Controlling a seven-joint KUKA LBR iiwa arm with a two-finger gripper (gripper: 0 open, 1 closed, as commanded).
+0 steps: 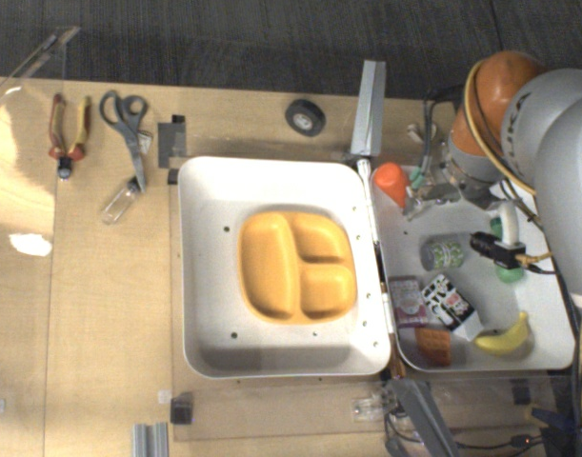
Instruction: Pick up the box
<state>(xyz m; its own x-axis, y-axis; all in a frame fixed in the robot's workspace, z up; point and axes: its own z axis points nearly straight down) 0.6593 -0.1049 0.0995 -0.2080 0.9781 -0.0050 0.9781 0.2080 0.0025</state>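
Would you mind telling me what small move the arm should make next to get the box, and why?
Probably shift the end effector toward the bin's near edge until it sits above the box. The end effector sits at the far end of the right bin beside an orange object, while the box lies flat nearer the camera, apart from it, between a can and a banana.

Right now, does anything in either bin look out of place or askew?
Nothing looks spilled or damaged. The small black-and-white patterned box lies skewed among crowded items in the right white bin, beside a yellow banana. The yellow divided tray sits squarely in the left bin.
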